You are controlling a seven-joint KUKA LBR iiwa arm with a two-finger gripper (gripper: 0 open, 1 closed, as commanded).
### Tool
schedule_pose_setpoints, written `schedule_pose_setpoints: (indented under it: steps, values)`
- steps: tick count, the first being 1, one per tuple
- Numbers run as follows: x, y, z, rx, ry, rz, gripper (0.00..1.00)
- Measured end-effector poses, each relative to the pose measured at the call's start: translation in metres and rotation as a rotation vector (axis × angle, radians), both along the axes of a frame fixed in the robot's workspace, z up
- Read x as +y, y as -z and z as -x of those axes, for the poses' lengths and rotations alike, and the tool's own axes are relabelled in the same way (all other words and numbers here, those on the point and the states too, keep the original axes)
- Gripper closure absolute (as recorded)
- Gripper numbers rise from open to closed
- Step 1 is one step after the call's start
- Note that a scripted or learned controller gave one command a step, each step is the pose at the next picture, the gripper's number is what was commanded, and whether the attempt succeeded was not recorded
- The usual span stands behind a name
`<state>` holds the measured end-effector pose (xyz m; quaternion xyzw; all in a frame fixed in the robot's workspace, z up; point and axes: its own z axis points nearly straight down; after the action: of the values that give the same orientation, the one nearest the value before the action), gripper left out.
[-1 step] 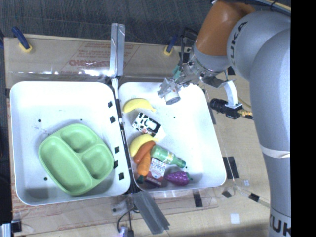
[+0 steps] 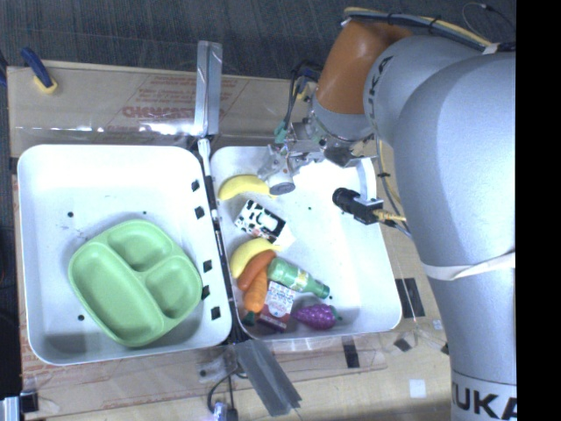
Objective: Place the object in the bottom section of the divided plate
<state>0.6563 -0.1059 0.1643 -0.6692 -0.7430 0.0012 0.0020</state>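
A light green divided plate [image 2: 131, 281] lies in the left bin [image 2: 44, 182], with nothing in its three sections. My gripper [image 2: 281, 172] hangs over the far left corner of the right bin [image 2: 372, 270], just right of a yellow banana [image 2: 243, 186]. Nothing shows as held in it. Further objects lie along the right bin's left side: a black-and-white patterned box [image 2: 261, 221], a second yellow fruit [image 2: 249, 253], an orange carrot [image 2: 254, 283], a green bottle [image 2: 298, 279], a red-and-white packet [image 2: 279, 303] and purple grapes [image 2: 316, 315].
The divider wall [image 2: 210, 226] between the two bins runs just left of the banana. The grey arm [image 2: 438, 130] covers the right bin's far right side. A black connector [image 2: 355, 203] on a cable sticks out over the bin.
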Motion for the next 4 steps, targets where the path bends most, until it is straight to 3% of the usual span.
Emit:
schedule_pose_setpoints:
  steps: [1, 2, 3, 4]
  values:
    - [0.090, -0.028, 0.000, -0.003, -0.124, 0.000, 1.00]
    - [0.151, -0.027, 0.131, -0.001, -0.363, 0.000, 1.00]
    - [0.217, -0.080, 0.136, -0.003, -0.374, 0.000, 1.00]
    - [0.303, -0.044, 0.150, 0.002, -0.316, 0.002, 1.00]
